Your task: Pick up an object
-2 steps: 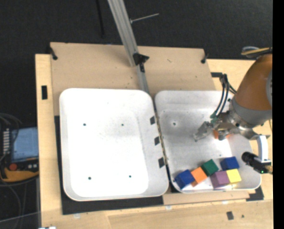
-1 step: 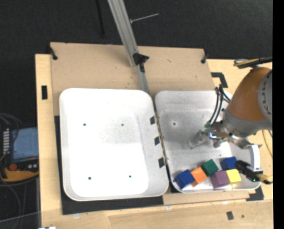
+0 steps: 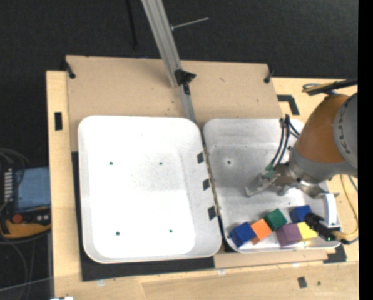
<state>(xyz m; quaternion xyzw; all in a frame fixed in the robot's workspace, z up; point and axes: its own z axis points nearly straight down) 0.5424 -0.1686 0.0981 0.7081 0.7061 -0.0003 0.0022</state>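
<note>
claw (image 3: 256, 187) sits low in the right bin (image 3: 236, 142), can't tell its state; nothing visibly in it. blocks cluster at the near edge: blue (image 3: 241, 233), orange (image 3: 261, 229), green (image 3: 275, 219), purple (image 3: 289, 234), yellow (image 3: 306, 231). risk: tight packing, a descent could nudge neighbours or pinch 2.

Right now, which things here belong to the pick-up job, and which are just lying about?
Job:
- blue block
- orange block
- green block
- purple block
- yellow block
- right bin holding them
- gripper, above the bin floor

Lying about:
- left bin
- blue box and cables left of the bench
- metal rail behind the bins
</note>
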